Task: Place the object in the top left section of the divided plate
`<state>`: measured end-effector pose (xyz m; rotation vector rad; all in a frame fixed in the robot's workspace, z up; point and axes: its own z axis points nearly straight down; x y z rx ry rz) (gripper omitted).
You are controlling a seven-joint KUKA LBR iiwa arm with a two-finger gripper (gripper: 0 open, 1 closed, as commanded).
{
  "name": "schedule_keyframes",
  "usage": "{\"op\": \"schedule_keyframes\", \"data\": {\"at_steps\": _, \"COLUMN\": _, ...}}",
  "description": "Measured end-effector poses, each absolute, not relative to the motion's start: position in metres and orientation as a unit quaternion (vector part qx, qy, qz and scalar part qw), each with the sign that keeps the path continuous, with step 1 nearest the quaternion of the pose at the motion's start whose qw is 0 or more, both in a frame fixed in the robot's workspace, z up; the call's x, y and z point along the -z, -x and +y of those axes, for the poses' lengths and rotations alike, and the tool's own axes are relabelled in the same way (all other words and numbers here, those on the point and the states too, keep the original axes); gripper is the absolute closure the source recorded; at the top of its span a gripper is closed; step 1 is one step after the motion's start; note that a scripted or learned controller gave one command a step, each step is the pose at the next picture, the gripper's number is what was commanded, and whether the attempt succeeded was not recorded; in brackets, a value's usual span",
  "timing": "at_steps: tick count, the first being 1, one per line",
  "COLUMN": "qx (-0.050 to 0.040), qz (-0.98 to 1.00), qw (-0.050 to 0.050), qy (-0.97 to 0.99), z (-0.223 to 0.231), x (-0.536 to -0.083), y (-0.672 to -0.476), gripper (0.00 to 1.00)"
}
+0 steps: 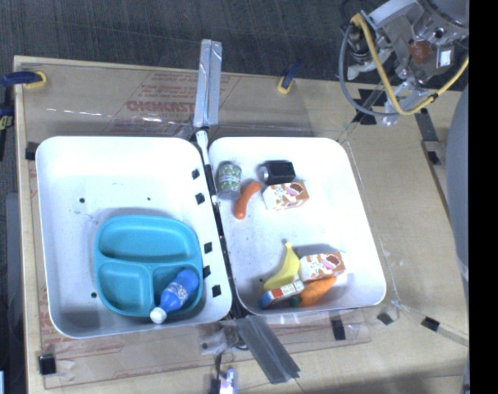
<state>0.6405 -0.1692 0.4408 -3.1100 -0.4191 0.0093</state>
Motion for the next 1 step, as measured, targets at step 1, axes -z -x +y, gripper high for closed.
{"op": "schedule_keyframes", "data": {"at_steps": 1, "qx": -0.0039, "qz": -0.238, "qw": 0.002, "qy": 0.971, "z": -0.1514, "x": -0.2776, "y": -0.6413, "gripper": 0.0}}
